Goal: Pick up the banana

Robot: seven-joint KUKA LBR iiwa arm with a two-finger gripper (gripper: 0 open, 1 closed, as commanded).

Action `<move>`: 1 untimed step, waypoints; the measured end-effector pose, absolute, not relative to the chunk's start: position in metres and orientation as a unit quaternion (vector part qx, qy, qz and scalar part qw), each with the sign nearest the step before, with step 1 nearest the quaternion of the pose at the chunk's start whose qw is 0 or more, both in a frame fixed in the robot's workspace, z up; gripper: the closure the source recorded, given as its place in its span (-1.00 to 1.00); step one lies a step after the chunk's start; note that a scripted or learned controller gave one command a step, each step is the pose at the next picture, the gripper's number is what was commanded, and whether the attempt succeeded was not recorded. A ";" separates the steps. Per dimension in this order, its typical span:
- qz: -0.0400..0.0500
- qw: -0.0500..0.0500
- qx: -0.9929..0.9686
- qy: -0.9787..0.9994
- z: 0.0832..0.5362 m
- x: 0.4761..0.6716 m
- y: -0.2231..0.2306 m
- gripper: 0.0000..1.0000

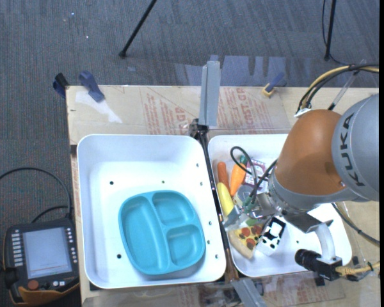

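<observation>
The yellow banana (224,199) lies along the left wall of the right white bin (278,268), pointing up and down in the camera view. My gripper (238,213) hangs low over the bin, just right of the banana's lower end and close to it. The orange wrist and grey arm cover the middle and right of this bin. Nothing shows as lifted off the bin floor.
An orange carrot (221,171) and a second orange piece (238,173) lie just above the banana. A pizza slice (245,239) and a black-and-white spotted toy (273,233) sit below the gripper. The left bin (102,171) holds a blue divided plate (161,231).
</observation>
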State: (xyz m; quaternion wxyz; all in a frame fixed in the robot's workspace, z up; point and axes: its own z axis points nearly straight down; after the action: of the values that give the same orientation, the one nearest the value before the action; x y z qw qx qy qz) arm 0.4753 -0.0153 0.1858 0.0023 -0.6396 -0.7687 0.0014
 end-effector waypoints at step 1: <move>0.001 0.001 -0.561 -0.828 0.186 0.572 0.018 -1.00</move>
State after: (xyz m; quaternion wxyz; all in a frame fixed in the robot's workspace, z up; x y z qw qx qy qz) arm 0.5725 0.0175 0.1860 0.0013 -0.5611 -0.8277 0.0008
